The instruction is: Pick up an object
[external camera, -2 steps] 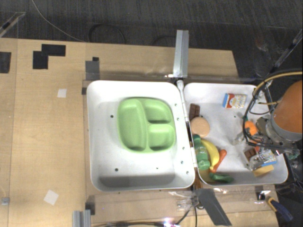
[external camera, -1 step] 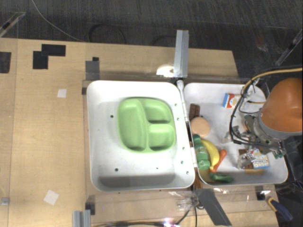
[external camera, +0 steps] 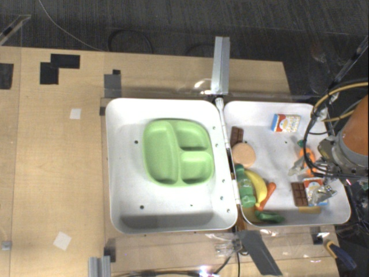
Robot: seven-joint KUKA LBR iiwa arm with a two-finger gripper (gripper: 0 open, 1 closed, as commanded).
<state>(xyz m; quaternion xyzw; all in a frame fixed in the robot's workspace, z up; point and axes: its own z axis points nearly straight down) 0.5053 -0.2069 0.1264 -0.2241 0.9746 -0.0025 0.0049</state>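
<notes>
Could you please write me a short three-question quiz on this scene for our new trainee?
1. True or false: the green sectioned plastic plate lies in the right white bin.
2. Which lies nearer the bins' shared wall: (a) the yellow banana or (b) the small white carton?
3. Which bin does the pincer hover over?

Key: 1 false, it lies in the left white bin; 2 a; 3 right.

Left white bin (external camera: 124, 154) holding a green divided plate (external camera: 176, 152), upright and centred. Wooden bench (external camera: 52, 172) marked with black squares (external camera: 56, 67) at top left.
</notes>
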